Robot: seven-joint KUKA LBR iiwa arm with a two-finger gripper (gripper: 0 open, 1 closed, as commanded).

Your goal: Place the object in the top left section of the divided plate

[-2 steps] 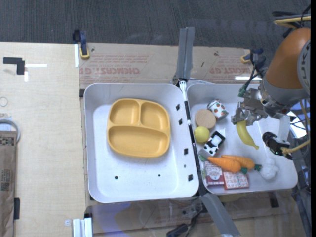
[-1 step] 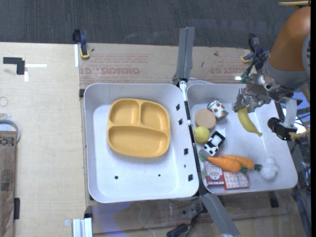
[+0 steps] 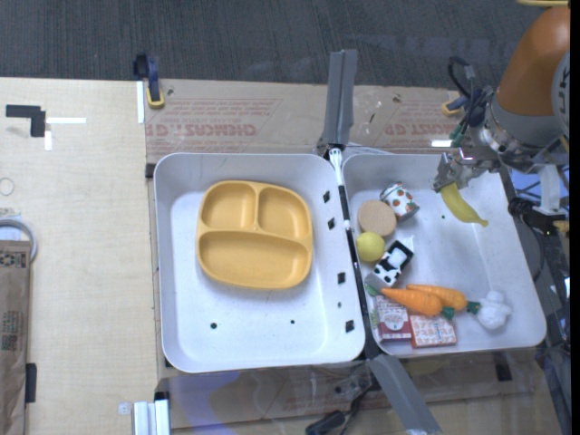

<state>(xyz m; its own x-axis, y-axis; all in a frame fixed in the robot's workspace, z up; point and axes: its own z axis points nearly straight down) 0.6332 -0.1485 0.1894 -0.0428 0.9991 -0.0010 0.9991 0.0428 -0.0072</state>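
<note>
A yellow divided plate lies in the left bin, with two small sections at the top and one wide section below. Its top left section holds nothing. My gripper hangs over the upper right part of the right bin. It is shut on the upper end of a yellow banana, which slants down and to the right from the fingertips.
The right bin's left half holds a small printed cup, a tan disc, a yellow ball, a black-and-white block, a carrot, a red-and-white box and a white lump. A grey divider stands between the bins.
</note>
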